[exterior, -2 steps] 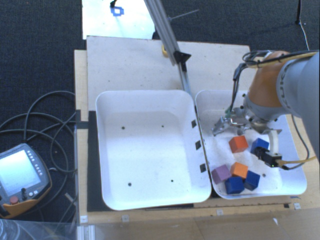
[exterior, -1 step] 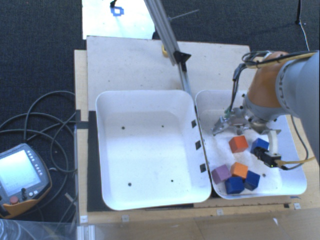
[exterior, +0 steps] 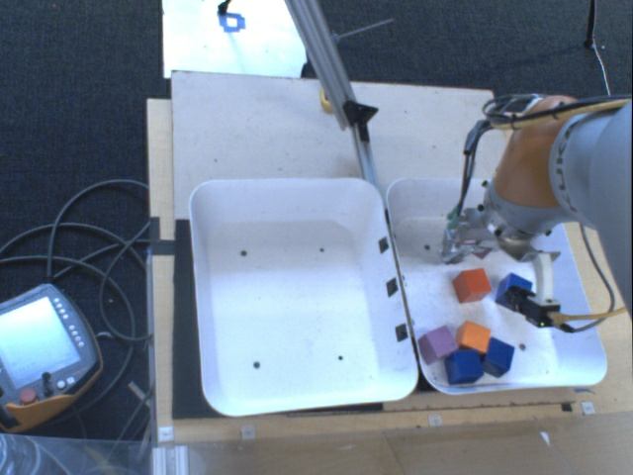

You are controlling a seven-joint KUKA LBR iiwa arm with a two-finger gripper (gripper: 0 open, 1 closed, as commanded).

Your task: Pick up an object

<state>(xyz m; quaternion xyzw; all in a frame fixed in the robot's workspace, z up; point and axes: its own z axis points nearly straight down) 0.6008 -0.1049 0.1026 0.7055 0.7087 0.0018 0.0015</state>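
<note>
Orange-red block (exterior: 472,285) just below-right of tool (exterior: 460,248); apart.

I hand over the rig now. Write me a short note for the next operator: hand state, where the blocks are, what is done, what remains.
Hand: low in the right bin, nothing visible between its fingers; open or shut unclear.
Blocks, all in the right bin: orange-red block just beside the hand, blue block right of it; purple block, orange block and two blue blocks clustered at the near edge.
Done: approach. Left: grasp and lift one block.
</note>
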